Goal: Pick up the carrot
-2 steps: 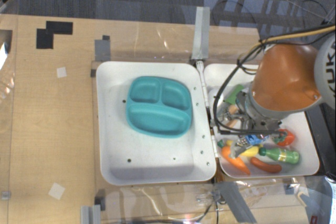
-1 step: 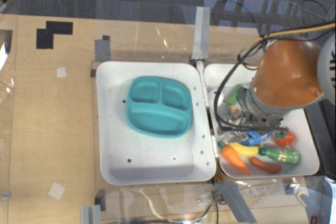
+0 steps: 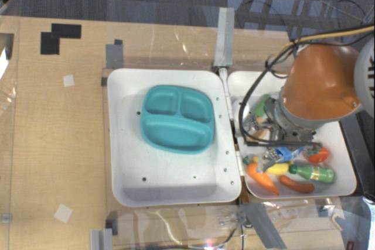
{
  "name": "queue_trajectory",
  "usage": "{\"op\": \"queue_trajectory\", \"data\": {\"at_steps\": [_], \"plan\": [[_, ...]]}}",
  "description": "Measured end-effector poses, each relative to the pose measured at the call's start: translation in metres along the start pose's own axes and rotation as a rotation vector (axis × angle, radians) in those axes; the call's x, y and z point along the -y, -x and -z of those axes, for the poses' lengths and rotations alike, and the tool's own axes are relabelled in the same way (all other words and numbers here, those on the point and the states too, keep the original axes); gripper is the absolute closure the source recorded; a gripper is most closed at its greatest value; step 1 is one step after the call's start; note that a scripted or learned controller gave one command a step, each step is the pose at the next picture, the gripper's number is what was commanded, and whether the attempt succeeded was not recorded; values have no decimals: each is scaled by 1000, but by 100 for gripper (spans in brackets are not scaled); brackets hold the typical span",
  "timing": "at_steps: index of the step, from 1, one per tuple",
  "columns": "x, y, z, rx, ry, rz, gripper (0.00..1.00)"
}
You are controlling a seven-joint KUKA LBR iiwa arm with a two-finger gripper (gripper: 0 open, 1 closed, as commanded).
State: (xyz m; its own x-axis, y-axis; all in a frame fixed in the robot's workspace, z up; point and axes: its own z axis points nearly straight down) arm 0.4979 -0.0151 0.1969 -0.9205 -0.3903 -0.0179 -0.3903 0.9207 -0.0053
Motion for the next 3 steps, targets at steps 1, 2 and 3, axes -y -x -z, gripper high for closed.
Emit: {"op": "queue_trajectory", "data": {"at_steps": [1,2,3], "plan": [[9,0,-11,-8,5,421,0],[9,0,-11,-8,5,421,0],[9,0,-11,-8,5,421,0]]}}
